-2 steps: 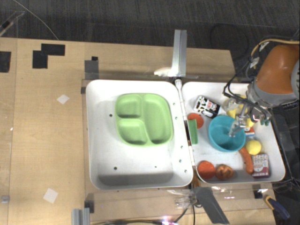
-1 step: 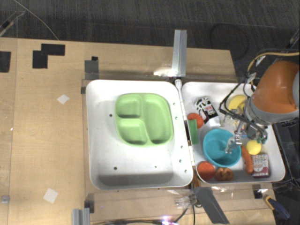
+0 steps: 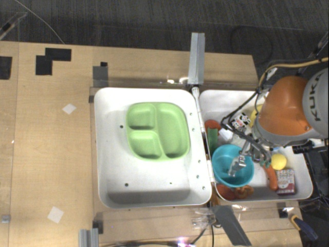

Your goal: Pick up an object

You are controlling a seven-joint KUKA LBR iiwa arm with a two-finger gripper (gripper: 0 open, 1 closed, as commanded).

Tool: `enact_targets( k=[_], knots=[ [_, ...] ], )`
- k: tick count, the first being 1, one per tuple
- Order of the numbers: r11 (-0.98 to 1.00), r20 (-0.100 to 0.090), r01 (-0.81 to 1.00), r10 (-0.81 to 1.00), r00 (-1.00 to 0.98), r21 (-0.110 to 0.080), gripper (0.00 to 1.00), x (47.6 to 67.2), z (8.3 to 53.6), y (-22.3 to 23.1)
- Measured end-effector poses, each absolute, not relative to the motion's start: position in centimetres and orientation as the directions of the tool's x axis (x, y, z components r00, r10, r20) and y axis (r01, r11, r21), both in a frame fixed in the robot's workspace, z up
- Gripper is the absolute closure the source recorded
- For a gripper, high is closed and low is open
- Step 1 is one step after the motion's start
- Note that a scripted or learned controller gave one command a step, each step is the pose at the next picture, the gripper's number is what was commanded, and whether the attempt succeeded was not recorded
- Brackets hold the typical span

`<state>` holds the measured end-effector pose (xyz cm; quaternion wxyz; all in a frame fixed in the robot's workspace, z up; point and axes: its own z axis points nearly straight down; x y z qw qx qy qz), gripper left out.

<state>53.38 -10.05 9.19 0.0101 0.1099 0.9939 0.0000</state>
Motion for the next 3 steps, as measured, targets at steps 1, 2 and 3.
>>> enact_targets(
  k=[1,2,3],
  knots=[
    [0.936,-0.016,0.351,0.351,-0.936,0.004,0.00,56.2,9.1,-8.6],
    [0.818,-0.013,0.575,0.575,-0.818,0.003,0.00,58.5,18.2,-19.2],
    [0.797,-0.014,0.604,0.604,-0.797,0.005,0.00,60.5,9.0,-20.6]
  ],
)
